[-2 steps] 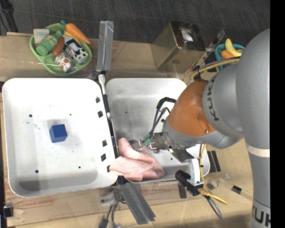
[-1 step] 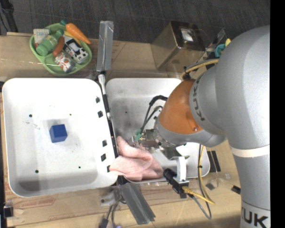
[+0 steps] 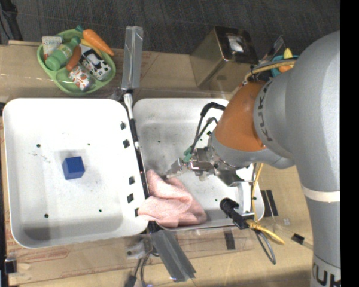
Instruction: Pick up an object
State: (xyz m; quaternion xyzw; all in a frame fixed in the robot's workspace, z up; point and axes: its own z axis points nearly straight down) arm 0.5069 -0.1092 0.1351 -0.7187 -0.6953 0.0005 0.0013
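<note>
Cloth (image 3: 170, 201), pink and crumpled, lay in the right bin (image 3: 167, 115), bunched against the divider at the near-left corner, one edge lapping over the rim. Its long axis ran roughly from the divider toward the bin's near-right side. The gripper (image 3: 178, 167) hung just above and to the right of the cloth's upper end, reaching in from the right beneath the arm (image 3: 287, 112); whether the jaws were spread or pressed together could not be told, since the metal parts at the tip blurred together. Nothing showed between them, so no hold could be claimed. The cloth was plainly the nearest thing, lying just down and left of the jaws. A blue cube (image 3: 73, 167) sat well apart in the left bin (image 3: 24, 115). On the counter (image 3: 167, 61) stood a green bowl (image 3: 46, 70) of toys.
</note>
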